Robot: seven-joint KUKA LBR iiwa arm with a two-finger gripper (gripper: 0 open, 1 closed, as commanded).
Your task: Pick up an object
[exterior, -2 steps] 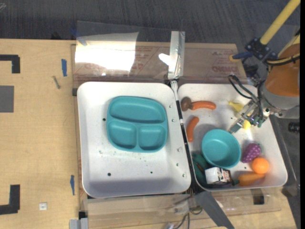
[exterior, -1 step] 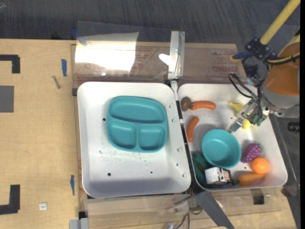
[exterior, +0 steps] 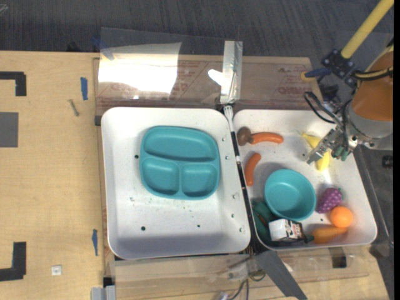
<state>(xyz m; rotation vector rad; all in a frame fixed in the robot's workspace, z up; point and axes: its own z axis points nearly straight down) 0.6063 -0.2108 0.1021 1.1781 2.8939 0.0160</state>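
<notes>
My gripper hangs over the upper right part of the right bin. It sits right at a yellow object, with another bit of yellow showing to its left; whether these are one piece, and whether it is touching, is unclear. Elsewhere in that bin lie an orange sausage shape, a small brown item, an orange carrot-like piece, a teal bowl, purple grapes, an orange fruit, another orange piece and a black-and-white can.
The left bin holds a teal divided plate. A clear plastic sheet and a metal bracket stand behind the bins. The arm with its orange band and cables overhangs the right bin's far right corner.
</notes>
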